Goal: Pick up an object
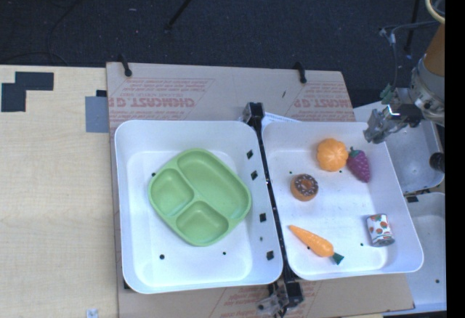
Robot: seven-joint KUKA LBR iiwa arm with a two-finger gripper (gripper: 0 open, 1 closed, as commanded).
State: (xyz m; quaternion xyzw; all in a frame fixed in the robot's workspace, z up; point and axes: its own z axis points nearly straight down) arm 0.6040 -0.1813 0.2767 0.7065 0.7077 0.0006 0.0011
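- Sitting to the far left of the toy doughnut point(304, 186), the left white bin point(138, 266) holds a green divided plate point(200, 197) with three compartments, lying flat near the bin's middle.
- A brown cardboard sheet point(182, 95) with red print lies under both bins and shows behind the doughnut, towards the top of the view.
- The doughnut itself, brown with sprinkles, lies flat in the right white bin point(341, 211), on that bin's left half and close to the wall shared with the left bin.
- A toy carrot point(314, 241) lies below the doughnut, slanted, its green end pointing down and to the right.
- A toy orange point(332, 155) sits up and to the right of the doughnut, near it but apart.
- A purple bunch of toy grapes point(360, 165) lies further right of the doughnut, touching the orange's right side.
- A small printed can point(378, 229) stands down and well to the right of the doughnut, near the bin's right wall.
- The gripper point(379, 125) hangs up and far right of the doughnut, above the bin's upper right rim, with none of the toys in it; whether it is apart or together cannot be told.
- The arm point(434, 62) rises beyond the gripper at the right edge.
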